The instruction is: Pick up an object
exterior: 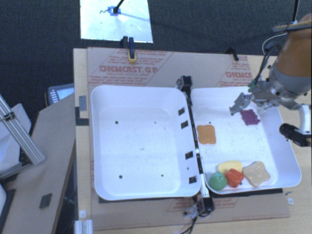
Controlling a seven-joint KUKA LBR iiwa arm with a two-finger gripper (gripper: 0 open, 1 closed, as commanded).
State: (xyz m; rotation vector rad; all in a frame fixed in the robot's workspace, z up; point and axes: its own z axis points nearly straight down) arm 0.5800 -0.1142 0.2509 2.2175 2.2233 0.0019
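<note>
My gripper (251,106) hangs over the far right part of the right bin (278,145), with the arm's orange band above it. Its grey fingers (238,104) are spread open and hold nothing. A small purple object (250,117) lies on the bin floor just below and between them. Nearer the bin's middle, by the divider, lies a flat orange piece (206,134). In the near corner sit a yellow piece (229,166), a green ball (218,181), a red piece (234,177) and a slice of toast (256,173), packed close together.
The left bin (97,130) stands beside the right one, joined by a row of black clips (187,140). Both rest on a cardboard sheet (146,67). A black part of the arm (295,133) overhangs the right rim.
</note>
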